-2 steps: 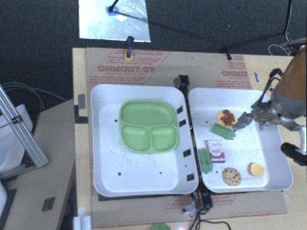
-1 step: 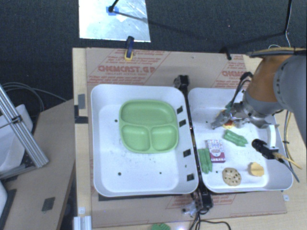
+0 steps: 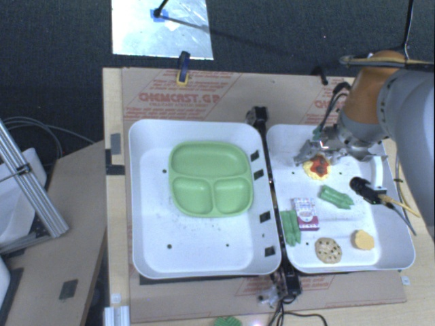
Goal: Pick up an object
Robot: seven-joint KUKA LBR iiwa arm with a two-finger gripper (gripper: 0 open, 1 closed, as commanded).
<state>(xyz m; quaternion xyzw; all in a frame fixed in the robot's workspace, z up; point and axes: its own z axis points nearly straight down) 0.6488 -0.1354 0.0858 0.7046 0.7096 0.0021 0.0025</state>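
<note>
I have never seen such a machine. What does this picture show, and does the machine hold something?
One camera looks down at a slant on a bench. The grey arm from the right is a robot, and its gripper is close over a yellow and red toy in the right bin. That bin also holds a short green piece, a long green piece, a pink box, a cookie and a yellow round piece. The left bin holds a green divided plate. I cannot tell whether it holds anything.
</note>
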